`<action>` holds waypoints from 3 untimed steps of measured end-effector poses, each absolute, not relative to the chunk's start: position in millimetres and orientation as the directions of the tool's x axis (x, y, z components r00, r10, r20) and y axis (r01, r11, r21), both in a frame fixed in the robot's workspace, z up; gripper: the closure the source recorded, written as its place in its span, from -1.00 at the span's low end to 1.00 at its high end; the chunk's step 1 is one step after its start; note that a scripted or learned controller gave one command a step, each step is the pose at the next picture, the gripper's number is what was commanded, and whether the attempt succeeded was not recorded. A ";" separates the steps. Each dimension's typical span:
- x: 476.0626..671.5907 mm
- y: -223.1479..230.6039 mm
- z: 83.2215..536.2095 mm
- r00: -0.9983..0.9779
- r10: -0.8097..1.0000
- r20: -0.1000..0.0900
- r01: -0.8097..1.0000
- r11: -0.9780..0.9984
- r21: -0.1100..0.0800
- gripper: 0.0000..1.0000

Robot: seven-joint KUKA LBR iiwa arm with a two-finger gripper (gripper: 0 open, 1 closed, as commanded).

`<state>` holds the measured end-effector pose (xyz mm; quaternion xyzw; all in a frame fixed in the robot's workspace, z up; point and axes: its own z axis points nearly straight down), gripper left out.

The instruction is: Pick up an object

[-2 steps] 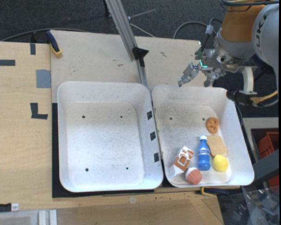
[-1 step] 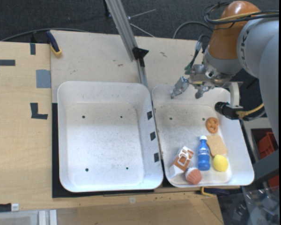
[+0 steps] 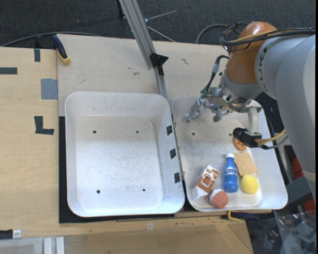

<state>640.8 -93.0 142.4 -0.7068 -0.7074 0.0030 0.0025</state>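
Gripper [image 3: 205,111] well apart from bottle [image 3: 230,173] and ball [image 3: 249,184]; jaw state unclear; risks closing on bare bin [image 3: 201,142].

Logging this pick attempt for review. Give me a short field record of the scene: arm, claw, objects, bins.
arm: reaching in from the right, over the right bin
claw: above the bin's far end, nothing between its fingers
objects: blue bottle, yellow ball, tan block, orange-white carton, red ball, clustered at the near end
left bin: white, speckled
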 end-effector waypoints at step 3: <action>640.0 -100.8 157.2 -0.001 1.000 -0.001 1.000 0.001 0.004 1.00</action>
